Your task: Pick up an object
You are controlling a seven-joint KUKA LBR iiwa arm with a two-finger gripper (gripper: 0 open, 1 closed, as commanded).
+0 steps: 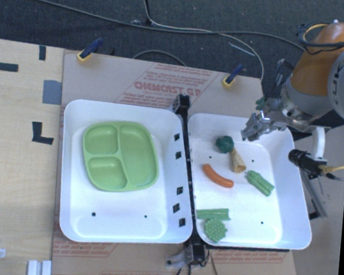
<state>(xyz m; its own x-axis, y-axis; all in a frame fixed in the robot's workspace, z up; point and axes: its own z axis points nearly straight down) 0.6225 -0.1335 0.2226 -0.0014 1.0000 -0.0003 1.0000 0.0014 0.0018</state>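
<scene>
Gripper [253, 128] hangs over the right bin [290, 233], far edge – can't tell the finger state, nothing seen in it. In that bin: dark green ball [224, 144] nearest, touching a tan cone [238, 162]; hot dog [218, 176], green pod [259, 183], broccoli [214, 224] nearer the front. Left bin [72, 172] w/ green plate [120, 156].

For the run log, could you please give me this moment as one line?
gripper: above right bin far edge, holding nothing | nearest: dark green toy | left bin: green divided plate

Wood bench [12, 167] w/ cardboard sheet [159, 84]; dark carpet [61, 26] behind.
</scene>
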